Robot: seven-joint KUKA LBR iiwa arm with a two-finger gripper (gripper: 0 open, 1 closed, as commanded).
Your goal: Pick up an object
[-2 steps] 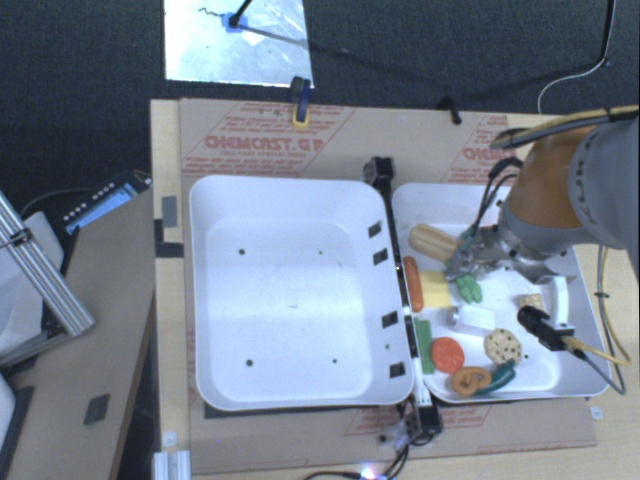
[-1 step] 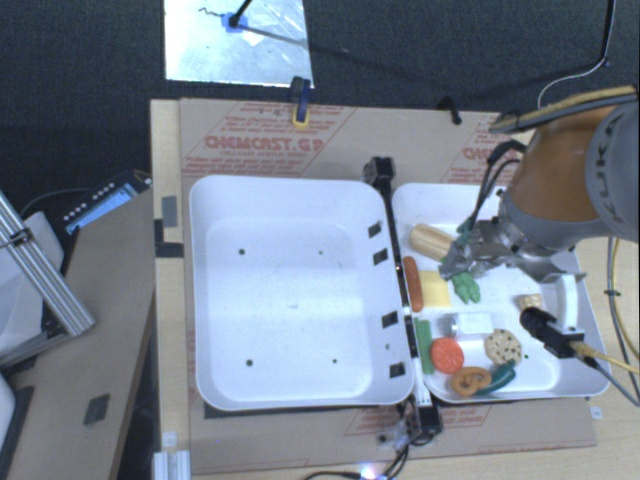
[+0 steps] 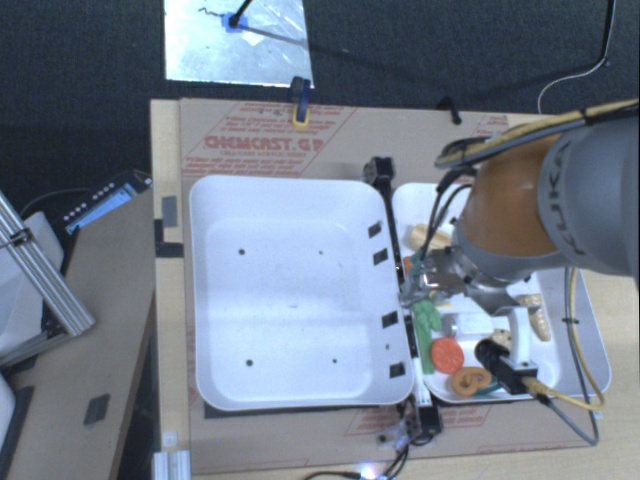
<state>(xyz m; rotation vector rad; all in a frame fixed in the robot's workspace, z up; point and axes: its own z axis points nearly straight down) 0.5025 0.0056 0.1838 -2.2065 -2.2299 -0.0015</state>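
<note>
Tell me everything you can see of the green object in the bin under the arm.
The green object is long, narrow, plain bright green, plastic-looking. It lies flat in the bin under the arm, along the wall nearest the other bin. Its upper end runs under the gripper; its lower end sits beside, perhaps touching, a red round piece.

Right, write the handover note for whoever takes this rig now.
Gripper: low in the right bin by its left wall, just above the green piece. No object is seen in its grasp.
Things: all in the right bin. Green piece, red round piece and orange ring at the near end, pale yellow piece further back.
Done: nothing lifted yet.
Left: grasp one object and raise it.
</note>
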